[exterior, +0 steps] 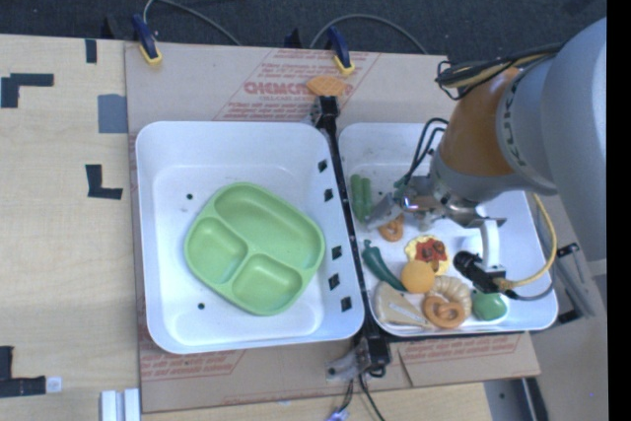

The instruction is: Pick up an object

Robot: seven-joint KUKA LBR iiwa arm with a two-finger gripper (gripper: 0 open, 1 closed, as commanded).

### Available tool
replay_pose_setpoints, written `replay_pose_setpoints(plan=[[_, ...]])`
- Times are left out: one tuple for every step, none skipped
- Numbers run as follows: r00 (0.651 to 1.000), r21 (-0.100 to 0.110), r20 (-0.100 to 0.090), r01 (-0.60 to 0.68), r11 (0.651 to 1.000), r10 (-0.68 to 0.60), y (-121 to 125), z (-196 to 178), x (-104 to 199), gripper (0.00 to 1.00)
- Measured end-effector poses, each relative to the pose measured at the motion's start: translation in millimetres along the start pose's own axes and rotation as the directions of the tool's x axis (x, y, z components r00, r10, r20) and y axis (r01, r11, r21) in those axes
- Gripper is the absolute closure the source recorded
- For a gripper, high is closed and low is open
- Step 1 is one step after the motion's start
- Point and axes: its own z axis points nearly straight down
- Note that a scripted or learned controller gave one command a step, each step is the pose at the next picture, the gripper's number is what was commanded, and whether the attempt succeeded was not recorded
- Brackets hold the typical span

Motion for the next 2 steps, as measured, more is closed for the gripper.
replay_pose_setpoints(plan=[[1.0,-0.002,0.003,-0.001,1.0,0.001,0.4,-9.8,-1.3,1.0],[1.0,0.002,0.0,0.001,1.0,-0.001,7.0,-98.4,55.9,1.0]])
